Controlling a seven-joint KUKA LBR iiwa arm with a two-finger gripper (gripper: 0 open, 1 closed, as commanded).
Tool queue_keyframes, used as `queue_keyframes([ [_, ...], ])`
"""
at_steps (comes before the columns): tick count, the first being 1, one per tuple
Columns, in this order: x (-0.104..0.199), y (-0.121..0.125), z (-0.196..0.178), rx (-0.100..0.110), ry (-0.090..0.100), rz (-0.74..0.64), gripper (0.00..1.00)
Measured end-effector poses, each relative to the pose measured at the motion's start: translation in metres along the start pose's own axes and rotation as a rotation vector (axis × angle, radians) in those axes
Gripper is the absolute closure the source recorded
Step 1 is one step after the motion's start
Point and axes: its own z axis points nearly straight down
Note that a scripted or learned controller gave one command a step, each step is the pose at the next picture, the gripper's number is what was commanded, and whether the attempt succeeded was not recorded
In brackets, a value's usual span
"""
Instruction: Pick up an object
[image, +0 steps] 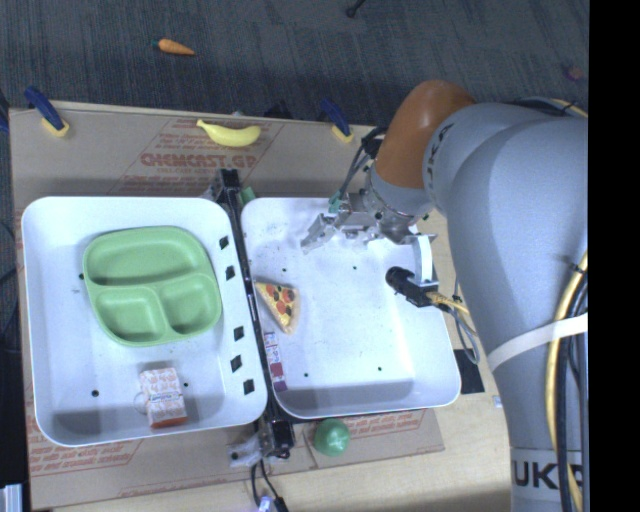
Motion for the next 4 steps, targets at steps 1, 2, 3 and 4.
queue_keyframes([
  [1, 0.001, 0.002, -0.013, -0.003, 0.000, -0.004, 1.00],
  [2, 0.093, 0.002, -0.088, -0.007, 0.001, -0.002, 1.00],
  [3, 0.092, 0.001, -0.087, -0.005, 0.001, -0.001, 0.00],
  [4, 0.098, 0.001, -0.172, -0.007, -0.001, -0.001, 0.00],
])
